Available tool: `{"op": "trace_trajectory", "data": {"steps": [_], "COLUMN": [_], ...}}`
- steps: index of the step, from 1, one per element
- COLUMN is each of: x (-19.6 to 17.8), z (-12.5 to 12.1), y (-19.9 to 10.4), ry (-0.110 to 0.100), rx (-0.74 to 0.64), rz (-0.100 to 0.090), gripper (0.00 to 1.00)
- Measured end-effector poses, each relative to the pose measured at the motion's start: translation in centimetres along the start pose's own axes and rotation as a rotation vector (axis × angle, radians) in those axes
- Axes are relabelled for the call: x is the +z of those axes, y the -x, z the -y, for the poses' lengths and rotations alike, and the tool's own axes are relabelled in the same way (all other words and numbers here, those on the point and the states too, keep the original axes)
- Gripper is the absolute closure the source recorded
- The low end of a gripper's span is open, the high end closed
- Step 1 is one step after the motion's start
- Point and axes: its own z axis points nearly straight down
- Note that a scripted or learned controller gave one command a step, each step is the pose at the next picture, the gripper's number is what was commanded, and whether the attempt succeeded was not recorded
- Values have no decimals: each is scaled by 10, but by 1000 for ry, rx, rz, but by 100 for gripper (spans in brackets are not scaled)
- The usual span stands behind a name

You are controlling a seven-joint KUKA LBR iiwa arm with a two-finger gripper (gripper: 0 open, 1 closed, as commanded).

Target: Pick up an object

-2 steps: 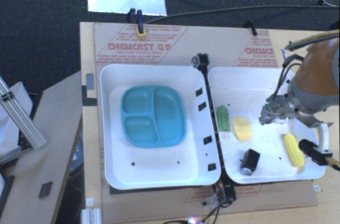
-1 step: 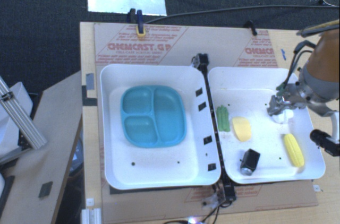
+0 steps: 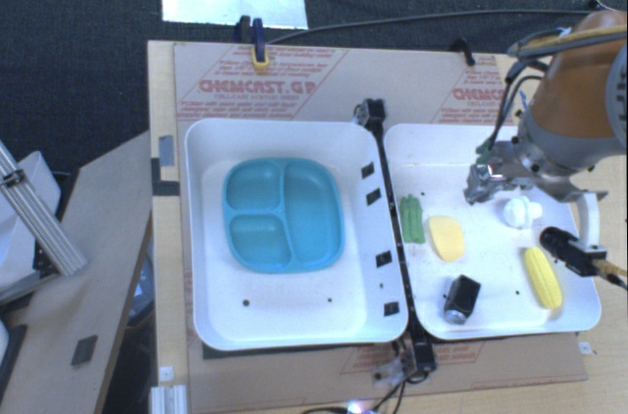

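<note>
So I'm still in the approach step here, nothing picked yet as far as I can judge. The gripper (image 3: 488,177) hangs over the right bin (image 3: 432,147), up near its back half, and I honestly cannot tell whether the jaws are spread or pressed together from this angle. Nothing visible between them anyway.

Using the yellow corn cob (image 3: 543,277) as my landmark: the small white object (image 3: 517,211) sits just behind it, closest to the gripper, so my guess is that's the target. It's a roundish lump, no real long axis I can make out. The pale yellow piece (image 3: 447,237) lies well to the camera-left of the corn, with the green pod (image 3: 412,219) just past that by the divider, running front to back. The dark can (image 3: 459,298) is camera-left and slightly in front of the corn. The corn itself runs front to back, tilted a bit.

The blue divided plate (image 3: 285,214) sits alone in the left bin (image 3: 211,235).

Next move I'd say needs a small shift toward the white object, then a straight drop.
</note>
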Motion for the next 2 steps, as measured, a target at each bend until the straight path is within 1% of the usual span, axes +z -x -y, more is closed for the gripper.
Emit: {"op": "trace_trajectory", "data": {"steps": [1, 2], "x": [-1, -12], "z": [-2, -20], "y": [-53, -103], "ry": [-1, 0], "rx": [-1, 0], "rz": [-1, -1], "gripper": [100, 100]}}
